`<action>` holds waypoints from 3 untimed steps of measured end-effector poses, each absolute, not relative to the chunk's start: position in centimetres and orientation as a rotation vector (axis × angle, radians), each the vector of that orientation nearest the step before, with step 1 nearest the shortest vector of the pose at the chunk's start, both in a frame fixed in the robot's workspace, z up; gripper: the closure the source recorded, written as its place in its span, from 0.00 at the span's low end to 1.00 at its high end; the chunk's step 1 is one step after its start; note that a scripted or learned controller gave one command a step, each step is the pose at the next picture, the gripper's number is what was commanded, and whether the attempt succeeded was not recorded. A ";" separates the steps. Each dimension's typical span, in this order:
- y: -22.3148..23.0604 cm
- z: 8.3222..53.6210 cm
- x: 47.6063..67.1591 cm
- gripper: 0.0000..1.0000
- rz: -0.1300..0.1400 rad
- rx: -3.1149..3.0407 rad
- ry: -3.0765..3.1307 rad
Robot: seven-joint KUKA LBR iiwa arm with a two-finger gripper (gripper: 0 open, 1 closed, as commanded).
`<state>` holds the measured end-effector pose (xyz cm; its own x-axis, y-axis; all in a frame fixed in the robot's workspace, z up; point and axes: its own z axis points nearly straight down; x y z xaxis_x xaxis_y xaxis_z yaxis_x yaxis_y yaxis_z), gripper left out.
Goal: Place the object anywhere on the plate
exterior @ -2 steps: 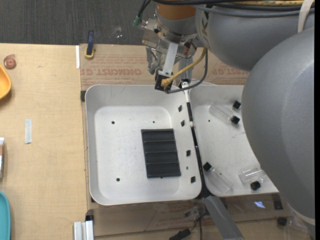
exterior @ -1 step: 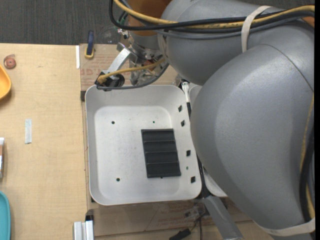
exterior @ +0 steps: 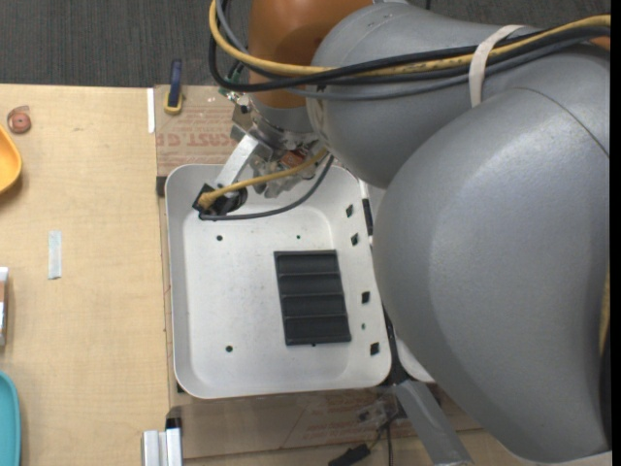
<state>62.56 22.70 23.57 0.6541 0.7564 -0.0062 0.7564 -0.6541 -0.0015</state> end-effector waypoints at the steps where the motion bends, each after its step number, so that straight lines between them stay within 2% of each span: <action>1: 22.6 22.4 58.7 1.00 -0.009 2.806 1.412; 2: 22.7 21.6 65.9 1.00 -0.006 2.583 1.787; 3: 22.7 17.9 62.2 1.00 -0.008 2.540 1.850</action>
